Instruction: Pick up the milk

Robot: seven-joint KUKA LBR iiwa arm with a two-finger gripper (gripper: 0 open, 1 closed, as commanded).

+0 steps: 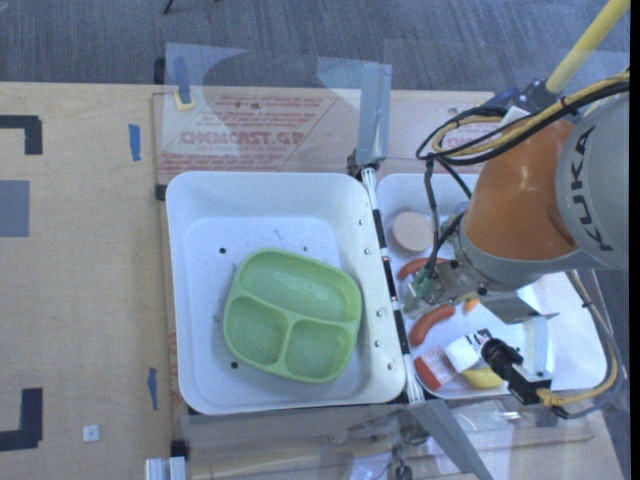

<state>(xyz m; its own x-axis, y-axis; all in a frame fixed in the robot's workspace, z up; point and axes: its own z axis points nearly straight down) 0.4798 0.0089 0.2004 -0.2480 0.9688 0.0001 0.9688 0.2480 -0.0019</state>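
— Where's the milk [462, 352]?
— It's the small white carton in the right bin [582, 358], near the front wall, between a red piece [430, 371] and something yellow [483, 378].
— And the pincer [438, 286]?
— It's over that bin, under the arm [520, 208]. I can't tell whether it's open or closed.
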